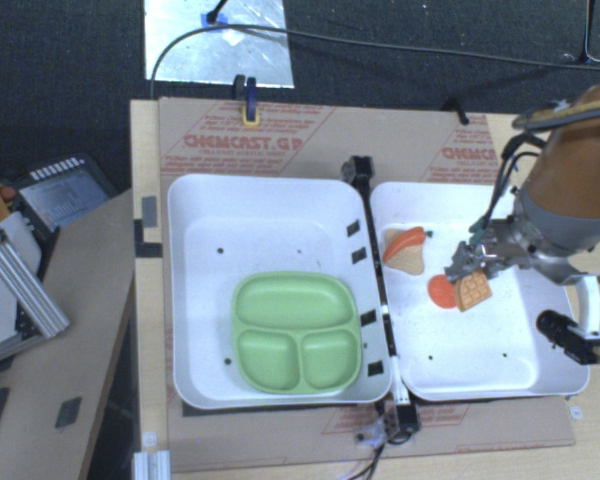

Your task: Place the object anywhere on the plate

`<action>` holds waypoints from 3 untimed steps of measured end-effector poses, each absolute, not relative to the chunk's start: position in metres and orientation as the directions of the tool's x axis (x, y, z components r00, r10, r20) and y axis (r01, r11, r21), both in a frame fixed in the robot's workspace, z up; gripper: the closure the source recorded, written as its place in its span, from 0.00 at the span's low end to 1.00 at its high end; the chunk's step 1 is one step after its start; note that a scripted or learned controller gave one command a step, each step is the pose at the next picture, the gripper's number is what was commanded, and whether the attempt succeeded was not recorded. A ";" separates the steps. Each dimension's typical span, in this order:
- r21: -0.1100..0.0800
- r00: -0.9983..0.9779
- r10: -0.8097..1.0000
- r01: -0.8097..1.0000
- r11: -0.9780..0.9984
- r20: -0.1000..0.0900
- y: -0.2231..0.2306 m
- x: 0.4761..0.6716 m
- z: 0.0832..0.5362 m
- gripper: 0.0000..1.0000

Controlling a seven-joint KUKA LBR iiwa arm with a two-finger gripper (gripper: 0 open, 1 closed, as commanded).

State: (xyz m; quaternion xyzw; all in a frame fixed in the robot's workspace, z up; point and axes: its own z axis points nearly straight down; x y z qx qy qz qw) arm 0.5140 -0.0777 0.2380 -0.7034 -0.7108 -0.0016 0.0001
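A green divided plate (296,330) lies in the left bin (200,208), towards its front. In the right bin (500,363) a tan waffle-like piece (474,292) rests beside a red round piece (441,291). My gripper (469,265) hangs right over the waffle piece, at its upper edge; whether it touches the piece is hidden by the wrist. An orange-and-tan food piece (405,249) lies to the left of the gripper, near the divider.
The two bins meet at a black-clipped divider (372,268). A black fitting (568,334) of the arm sticks out over the right bin's right side. A metal rail (20,278) and a small device (60,196) sit on the side table at left.
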 end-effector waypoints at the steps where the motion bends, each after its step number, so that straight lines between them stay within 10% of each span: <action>1: 0.001 -0.010 1.000 1.000 0.010 0.003 -0.022 0.521 0.227 1.00; 3: 0.000 -0.010 1.000 1.000 0.010 0.002 0.072 0.520 0.222 1.00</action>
